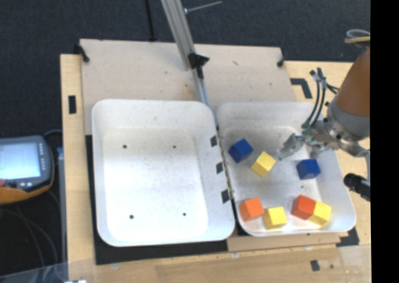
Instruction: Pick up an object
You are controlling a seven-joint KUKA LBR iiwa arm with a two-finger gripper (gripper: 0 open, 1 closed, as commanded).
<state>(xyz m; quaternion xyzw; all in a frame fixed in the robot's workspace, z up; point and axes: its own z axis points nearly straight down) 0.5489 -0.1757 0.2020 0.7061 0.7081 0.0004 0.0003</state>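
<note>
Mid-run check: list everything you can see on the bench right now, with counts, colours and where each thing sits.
blue cubes: 2, blue, right bin; one upper left, one right of centre
yellow cubes: 3, yellow, right bin; one mid, two along the near edge
orange cubes: 2, orange, right bin near edge
right bin: 1, white, holds all seven cubes
left bin: 1, white
metal post: 1, grey, slanting behind the bins
handheld screen: 1, grey, off the bench's left
arm: 1, orange band, from the right
pincer: 1, above the right bin, between the mid yellow and right blue cubes
</note>
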